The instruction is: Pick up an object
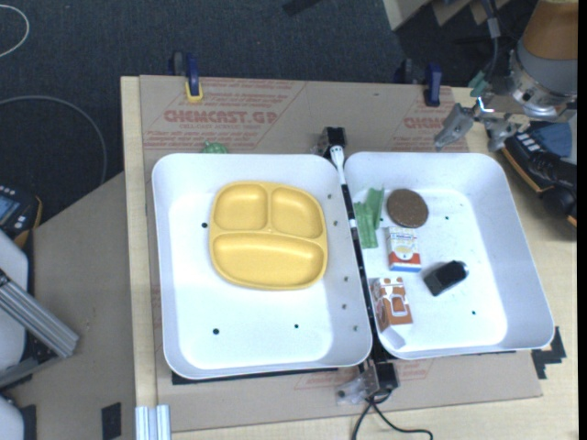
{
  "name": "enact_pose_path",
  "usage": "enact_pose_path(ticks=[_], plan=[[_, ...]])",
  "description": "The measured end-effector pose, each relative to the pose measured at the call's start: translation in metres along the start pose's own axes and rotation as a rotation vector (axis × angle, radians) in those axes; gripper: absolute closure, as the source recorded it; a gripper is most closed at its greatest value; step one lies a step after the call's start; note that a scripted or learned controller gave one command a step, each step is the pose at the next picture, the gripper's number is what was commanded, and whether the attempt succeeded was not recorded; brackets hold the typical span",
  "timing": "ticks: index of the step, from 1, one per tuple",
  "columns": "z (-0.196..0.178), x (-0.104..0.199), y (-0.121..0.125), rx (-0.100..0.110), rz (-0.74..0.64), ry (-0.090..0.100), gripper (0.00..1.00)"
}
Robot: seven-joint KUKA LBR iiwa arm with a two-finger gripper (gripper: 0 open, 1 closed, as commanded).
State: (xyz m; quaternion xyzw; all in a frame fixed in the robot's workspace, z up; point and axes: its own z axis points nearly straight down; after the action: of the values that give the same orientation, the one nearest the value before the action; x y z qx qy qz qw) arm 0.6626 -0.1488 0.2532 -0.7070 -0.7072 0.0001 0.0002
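Objects in right white bin

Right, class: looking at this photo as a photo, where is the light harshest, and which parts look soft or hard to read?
In the camera view, the left bin floor is washed out near white around the yellow tray; the small packets in the right bin are too blurred to read; the hand at upper right looks soft, against dim carpet.

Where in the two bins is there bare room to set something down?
Right bin: the right half is bare, from the black block to the far wall. Its left strip is crowded with the green piece, brown disc and two small cartons. Left bin: bare floor in front of the yellow divided plate.
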Motion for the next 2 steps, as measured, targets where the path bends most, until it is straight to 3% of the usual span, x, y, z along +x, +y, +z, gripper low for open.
enact_pose_path(ticks=[1,2], plan=[[-0.011,0.000,0.001,-0.004,-0.001,-0.001,1.00],[-0.174,-0.066,-0.033,-0.021,0.007,-0.011,1.00]])
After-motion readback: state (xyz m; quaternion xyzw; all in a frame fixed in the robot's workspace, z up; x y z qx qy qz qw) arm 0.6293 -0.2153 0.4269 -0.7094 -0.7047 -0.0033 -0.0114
